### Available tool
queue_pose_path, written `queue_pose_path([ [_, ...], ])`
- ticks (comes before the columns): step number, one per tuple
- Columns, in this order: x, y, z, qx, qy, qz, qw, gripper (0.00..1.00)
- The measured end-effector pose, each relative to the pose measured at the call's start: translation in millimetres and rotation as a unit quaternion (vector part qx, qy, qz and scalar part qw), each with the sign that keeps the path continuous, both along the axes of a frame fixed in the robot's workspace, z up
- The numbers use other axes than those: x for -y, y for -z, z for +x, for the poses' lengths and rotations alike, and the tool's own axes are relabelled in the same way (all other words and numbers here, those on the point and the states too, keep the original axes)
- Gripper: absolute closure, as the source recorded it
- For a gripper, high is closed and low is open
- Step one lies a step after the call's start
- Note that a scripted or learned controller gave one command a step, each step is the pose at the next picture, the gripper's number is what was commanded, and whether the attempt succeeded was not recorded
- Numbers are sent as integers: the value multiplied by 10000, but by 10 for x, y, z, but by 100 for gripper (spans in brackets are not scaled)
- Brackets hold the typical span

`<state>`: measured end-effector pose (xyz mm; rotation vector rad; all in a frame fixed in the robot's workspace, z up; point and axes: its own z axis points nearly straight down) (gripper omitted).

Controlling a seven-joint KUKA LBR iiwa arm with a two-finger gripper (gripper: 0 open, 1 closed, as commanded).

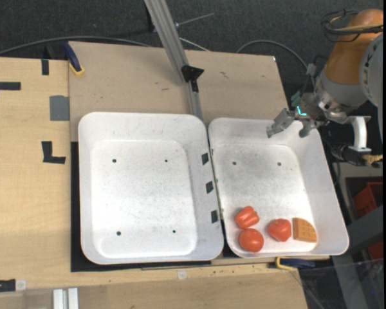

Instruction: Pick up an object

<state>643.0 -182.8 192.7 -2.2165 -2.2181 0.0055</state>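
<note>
Objects to pick lie in the near corner of the right bin (321, 172): 3 red, rounded pieces and 1 tan, waffle-like square. In the camera view, a red pepper-like piece (246, 217) sits toward the bin's middle, a red tomato-like ball (251, 240) lies just in front of it and seems to touch it, a second red ball (279, 229) rests to the right, and the waffle square (303, 230) lies against that ball near the bin's sloped wall. The left bin (90, 172) sits beside it on the table (116, 76).

The gripper (288, 126) hovers over the far edge of the right bin, well apart from the cluster, with its 2 fingers spread and nothing between them. The arm's orange band (347, 60) shows above the wrist.

These look like light, hollow plastic play foods: stiff, smooth and probably slippery, so the round ones may roll or squirt out of a pinch. The second red ball has free sides front and back; closing across its widest part seems safest. The waffle square is flat and close to the wall, so it likely offers little room for a finger. The 2 touching red pieces may be nudged together if approached from the side.
</note>
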Motion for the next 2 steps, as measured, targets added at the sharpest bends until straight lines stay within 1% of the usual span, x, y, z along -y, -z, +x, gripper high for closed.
queue_pose_path([
  [1, 2, -35, 11, 24, -8, -13, 10000, 0],
  [2, 38, 604, -15, -4, 0, -9, 10000, 0],
])
